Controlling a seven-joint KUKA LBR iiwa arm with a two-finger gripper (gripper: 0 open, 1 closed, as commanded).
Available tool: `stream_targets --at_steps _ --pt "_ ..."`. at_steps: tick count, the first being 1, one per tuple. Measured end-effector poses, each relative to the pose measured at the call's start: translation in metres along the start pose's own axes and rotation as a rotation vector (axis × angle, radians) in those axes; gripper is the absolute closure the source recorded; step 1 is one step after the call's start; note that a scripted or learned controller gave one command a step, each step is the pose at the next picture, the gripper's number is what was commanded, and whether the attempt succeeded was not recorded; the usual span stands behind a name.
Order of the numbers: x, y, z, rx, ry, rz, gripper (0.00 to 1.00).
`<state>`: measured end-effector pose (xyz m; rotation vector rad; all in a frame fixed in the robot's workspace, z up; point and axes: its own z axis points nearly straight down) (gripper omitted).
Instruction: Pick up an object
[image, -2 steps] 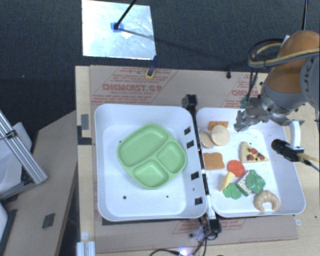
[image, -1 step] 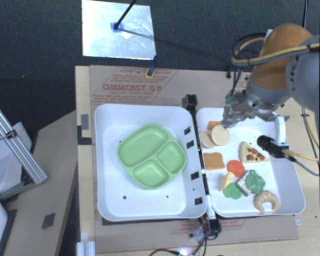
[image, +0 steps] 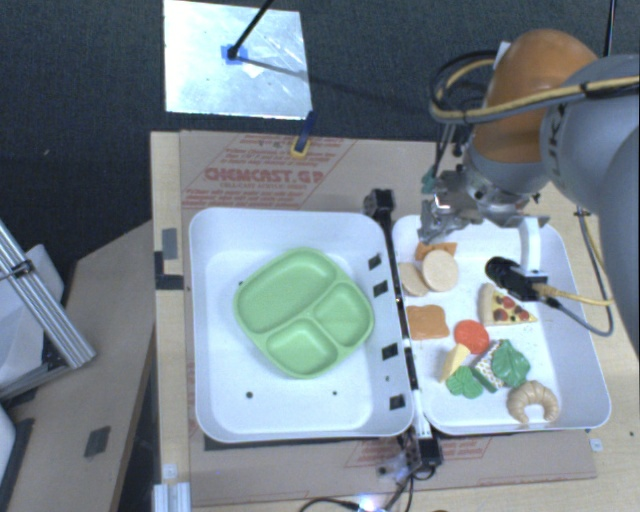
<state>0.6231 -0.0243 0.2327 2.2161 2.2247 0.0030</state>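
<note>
Here my gripper (image: 436, 226) hangs low at the right bin's (image: 585, 395) far corner, just above the round cracker (image: 439, 270) and an orange piece; whether my fingers are spread or closed, I cannot tell. The green divided plate (image: 303, 311) sits in the left bin (image: 215, 400).

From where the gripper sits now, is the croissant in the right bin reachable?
Probably yes. The croissant lies uncovered at the right bin's near corner, nothing stacked on it. The gripper hangs over the far end, so it must cross above the pizza slice.
</note>
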Motion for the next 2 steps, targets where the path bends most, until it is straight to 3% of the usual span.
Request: stream_targets --at_steps 2 --pt "0.078 0.018 0.015 0.000 -0.001 0.000 1.00"
